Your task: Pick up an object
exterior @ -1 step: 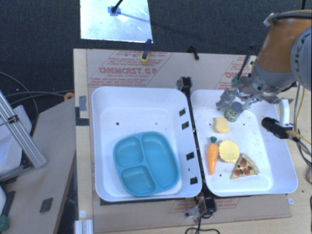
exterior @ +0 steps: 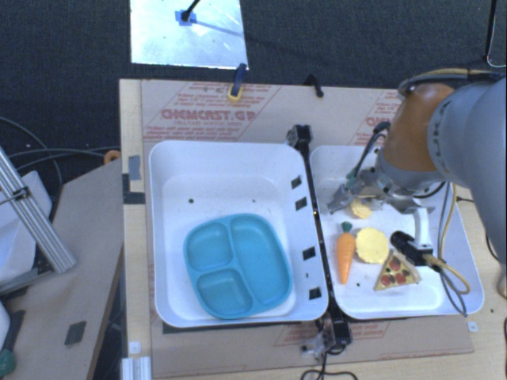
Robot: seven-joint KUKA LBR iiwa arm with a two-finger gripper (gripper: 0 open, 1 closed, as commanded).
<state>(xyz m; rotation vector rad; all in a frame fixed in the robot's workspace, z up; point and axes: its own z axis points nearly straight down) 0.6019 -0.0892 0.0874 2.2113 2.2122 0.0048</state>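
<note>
My gripper (exterior: pixel 347 197) hangs low over the back part of the right shallow white plastic bin (exterior: pixel 428 299), near that bin's left wall. Whether it is spread or clenched I cannot tell from this slant, and I see nothing plainly gripped. A small pale yellow lump (exterior: pixel 363 210) lies on the bin floor just beside it, close enough that they may be touching.

The flat brown cardboard sheet (exterior: pixel 210 109) under both bins bears red print reading "CHEMCAST GP", with smaller lines below it too fine to read; more red lettering shows near my arm, cut off.

In front of the lump lie three more pieces, close together: an orange toy carrot with a green top (exterior: pixel 346 256) lying lengthwise, a round yellow disc (exterior: pixel 371 245) touching its right side, and a toy pizza slice with red spots (exterior: pixel 396 274) nearer the front right corner. The left shallow white plastic bin (exterior: pixel 230 180) holds a light blue divided plastic tray (exterior: pixel 236 266) toward its front. A shiny silver square sheet (exterior: pixel 188 20) lies on the dark floor behind the bench.
</note>
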